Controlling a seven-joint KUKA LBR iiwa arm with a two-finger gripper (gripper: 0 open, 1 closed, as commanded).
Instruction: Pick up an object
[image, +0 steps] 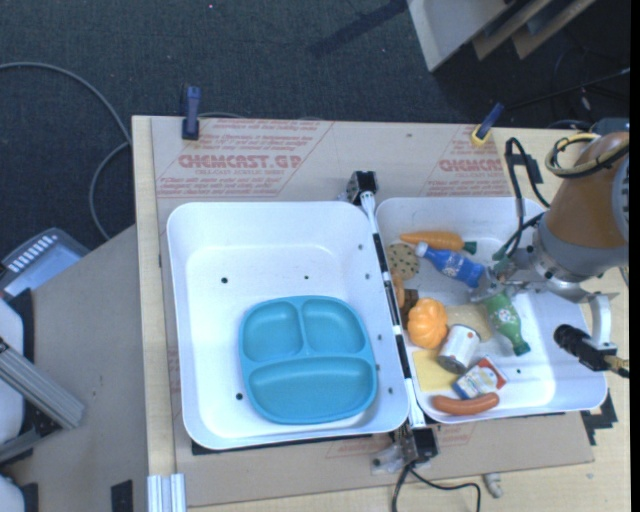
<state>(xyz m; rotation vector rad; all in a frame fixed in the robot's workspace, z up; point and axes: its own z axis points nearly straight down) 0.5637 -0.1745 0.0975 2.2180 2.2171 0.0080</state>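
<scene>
While our claw (497, 292) hangs low in the right bin (535, 222), just above the green bottle (506, 322), we cannot tell whether it is spread or pressed together, because the wrist hides that part from the camera. We take the green bottle as our landmark and as the likeliest thing to lift: it lies on its side, slanting toward the bin's front. Just behind it and toward the divider lies a blue bottle (453, 266), with a carrot (433, 241) beyond that. On the divider side of the green bottle sit an orange pumpkin (427, 322) and a small can (460, 347); nearer the front from it are a small carton (478, 381) and a sausage (463, 404). Well apart, across the divider, a blue divided plate (306, 357) rests in the left bin (200, 290). To do this step well, we judge we should centre over the green bottle's body, turn the wrist so we close across its narrow width, descend fully, and avoid nudging the blue bottle.
</scene>
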